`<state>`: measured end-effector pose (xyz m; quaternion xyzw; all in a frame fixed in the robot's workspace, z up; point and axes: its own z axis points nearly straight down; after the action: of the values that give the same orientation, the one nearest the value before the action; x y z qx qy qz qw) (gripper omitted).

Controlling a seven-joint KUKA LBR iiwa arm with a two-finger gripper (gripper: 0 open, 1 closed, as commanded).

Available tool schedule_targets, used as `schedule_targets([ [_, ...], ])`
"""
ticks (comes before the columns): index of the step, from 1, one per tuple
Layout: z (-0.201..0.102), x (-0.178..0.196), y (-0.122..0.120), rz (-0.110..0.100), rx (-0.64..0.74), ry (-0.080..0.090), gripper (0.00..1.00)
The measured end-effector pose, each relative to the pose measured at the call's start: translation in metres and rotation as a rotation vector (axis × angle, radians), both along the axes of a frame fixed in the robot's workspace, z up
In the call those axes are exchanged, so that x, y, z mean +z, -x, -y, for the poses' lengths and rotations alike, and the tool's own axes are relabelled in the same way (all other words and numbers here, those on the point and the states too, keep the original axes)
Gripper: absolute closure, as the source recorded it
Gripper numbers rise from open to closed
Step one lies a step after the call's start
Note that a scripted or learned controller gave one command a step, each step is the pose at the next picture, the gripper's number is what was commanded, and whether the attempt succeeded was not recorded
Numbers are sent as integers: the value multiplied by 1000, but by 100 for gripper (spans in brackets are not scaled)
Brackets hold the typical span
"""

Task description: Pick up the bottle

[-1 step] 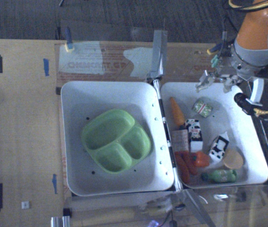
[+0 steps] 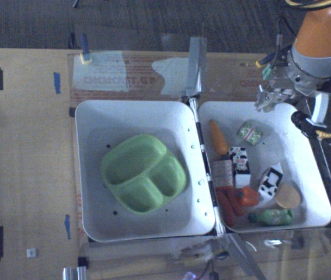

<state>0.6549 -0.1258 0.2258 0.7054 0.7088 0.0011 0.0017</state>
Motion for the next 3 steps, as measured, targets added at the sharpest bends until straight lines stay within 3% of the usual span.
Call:
schedule_targets([
  [1, -38, -31, 71, -6, -121, -2, 100],
  [2, -79, -42, 155, -7, 155, -2, 100],
  [3, -79, -42, 155, -6, 155, -2, 0],
])
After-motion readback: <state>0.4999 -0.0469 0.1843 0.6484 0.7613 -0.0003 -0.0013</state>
